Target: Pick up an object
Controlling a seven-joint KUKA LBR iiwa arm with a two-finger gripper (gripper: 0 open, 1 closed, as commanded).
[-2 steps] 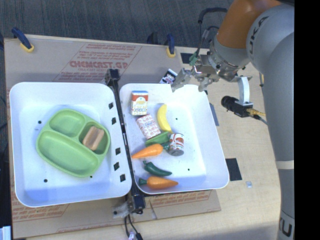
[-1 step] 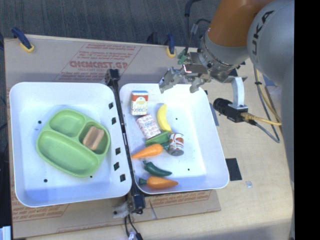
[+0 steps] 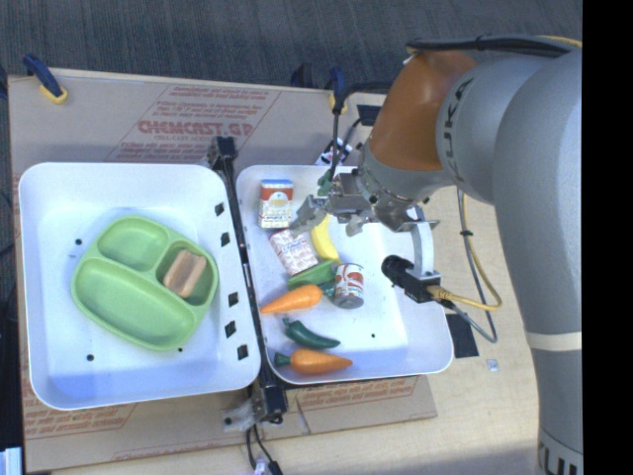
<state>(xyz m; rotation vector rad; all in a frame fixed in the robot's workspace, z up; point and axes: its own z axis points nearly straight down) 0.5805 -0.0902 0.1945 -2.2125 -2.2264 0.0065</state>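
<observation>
Divided plate (image 3: 129,305) in left bin (image 3: 49,364) (food items (image 3: 307,300) fill right bin (image 3: 430,349)).

The large grey robot arm (image 3: 524,216) is running off the frame at three o'clock and covering the shallow white right bin's (image 3: 425,349) upper corner. The two-finger gripper (image 3: 341,211) is hiding part of the yellow banana (image 3: 323,238); its fingers are too blurred to read.

A thick, rounded grey robot arm (image 3: 524,166) fills the right of the scene, a broad orange band (image 3: 420,107) ringing it above the wrist. Dark lettering curves beside the band. Thin black and yellow cables (image 3: 475,265) loop from the metallic wrist hardware (image 3: 381,201) past a small black fitting (image 3: 406,275).
</observation>
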